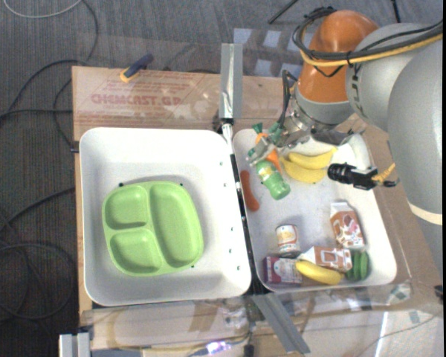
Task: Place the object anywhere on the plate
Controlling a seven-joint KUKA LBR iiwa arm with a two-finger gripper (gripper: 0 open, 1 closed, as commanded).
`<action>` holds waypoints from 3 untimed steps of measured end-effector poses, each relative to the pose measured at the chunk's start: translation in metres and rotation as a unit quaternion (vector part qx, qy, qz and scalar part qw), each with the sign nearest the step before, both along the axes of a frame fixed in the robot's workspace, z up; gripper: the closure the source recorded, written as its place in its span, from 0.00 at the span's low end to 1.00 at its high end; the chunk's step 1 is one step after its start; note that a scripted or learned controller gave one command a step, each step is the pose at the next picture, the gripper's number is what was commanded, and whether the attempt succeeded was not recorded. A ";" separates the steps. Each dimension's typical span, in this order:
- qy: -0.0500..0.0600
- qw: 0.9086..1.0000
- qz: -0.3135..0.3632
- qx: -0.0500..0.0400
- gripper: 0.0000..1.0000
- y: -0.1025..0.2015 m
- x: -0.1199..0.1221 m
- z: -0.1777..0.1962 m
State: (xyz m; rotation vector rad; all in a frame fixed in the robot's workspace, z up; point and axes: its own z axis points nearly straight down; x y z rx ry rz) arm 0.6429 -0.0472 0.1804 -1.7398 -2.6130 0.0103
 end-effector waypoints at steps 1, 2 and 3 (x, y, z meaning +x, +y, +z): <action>0.001 0.987 0.164 0.003 1.00 0.098 -0.048 0.000; 0.000 0.987 0.163 0.003 0.00 0.097 -0.048 0.000; 0.001 0.991 0.131 0.001 0.00 0.182 -0.114 -0.069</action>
